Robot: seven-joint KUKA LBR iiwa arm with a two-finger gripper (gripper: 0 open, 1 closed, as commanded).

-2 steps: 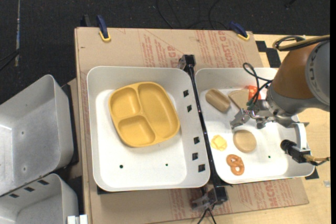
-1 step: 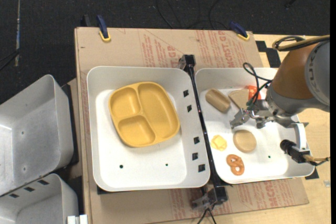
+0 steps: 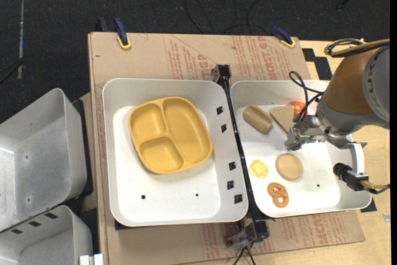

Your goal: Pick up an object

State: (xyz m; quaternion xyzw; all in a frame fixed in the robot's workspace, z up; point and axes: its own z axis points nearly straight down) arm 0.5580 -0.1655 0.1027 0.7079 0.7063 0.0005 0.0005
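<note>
Gripper (image 3: 293,141) low in the right bin (image 3: 322,195).
It hangs just above the round tan disc (image 3: 289,166); finger state unclear.

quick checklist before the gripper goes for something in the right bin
1. Pickable items in the right bin: ok. A tan log-shaped piece, a round tan disc, a small yellow piece and a pretzel lie there.
2. Gripper over the right bin: ok, just above the disc in the picture.
3. Finger state: cannot tell.
4. Anything held: cannot tell.
5. Items apart from each other: ok for the pretzel, disc and yellow piece; gaps show between them.
6. Yellow divided plate out of the way: ok, it lies in the left bin.
</note>
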